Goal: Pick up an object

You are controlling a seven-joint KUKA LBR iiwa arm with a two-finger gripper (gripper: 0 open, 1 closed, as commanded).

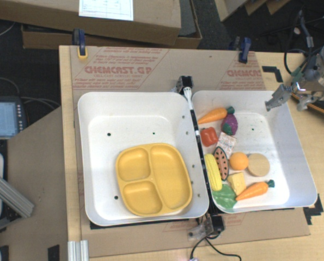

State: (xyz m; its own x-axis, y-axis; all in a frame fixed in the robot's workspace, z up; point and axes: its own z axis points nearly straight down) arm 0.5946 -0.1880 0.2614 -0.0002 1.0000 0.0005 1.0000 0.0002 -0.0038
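The pincer [275,101] hung at the far right rim of the right bin [292,145], at the end of the arm [314,75], apart from every toy; whether it was released or clenched could not be told from this slanted view.

The things to pick lay clustered against that bin's left wall: 2 carrots [212,115] [252,190], a purple piece [230,124], a red piece [208,136], a corn cob [213,172], an orange ball [238,161], a tan round [258,165] and a yellow wedge [237,182].

A clean grasp probably called for an outer piece, such as the tan round or the near carrot, taken straight from above. The packed middle pieces touched one another and would likely crowd the pincer.

The left bin [96,145] held a yellow divided tray [151,178]. Both bins sat on the counter [69,91].
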